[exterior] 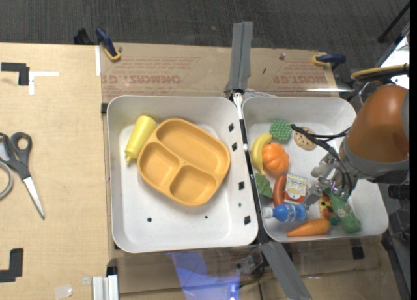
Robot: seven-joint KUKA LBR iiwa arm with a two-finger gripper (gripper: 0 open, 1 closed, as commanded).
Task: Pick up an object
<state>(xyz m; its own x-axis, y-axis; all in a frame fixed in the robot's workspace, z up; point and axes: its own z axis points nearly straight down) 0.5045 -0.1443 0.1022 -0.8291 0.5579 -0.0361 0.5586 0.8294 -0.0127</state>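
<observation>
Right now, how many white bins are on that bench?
2. The left white bin holds an orange divided tray and a yellow bottle. The right white bin holds the toy food, with the tool over it.

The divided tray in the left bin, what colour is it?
Orange-yellow all over; the divided tray shows plainly in the camera view, beside a paler yellow bottle.

tray (184, 162): matt orange plastic | bins (124, 181): smooth white plastic | bench (58, 155): pale wood

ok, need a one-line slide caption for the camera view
KUKA gripper lowered among toy food in the right bin; left bin holds an orange divided tray and yellow bottle.
</observation>
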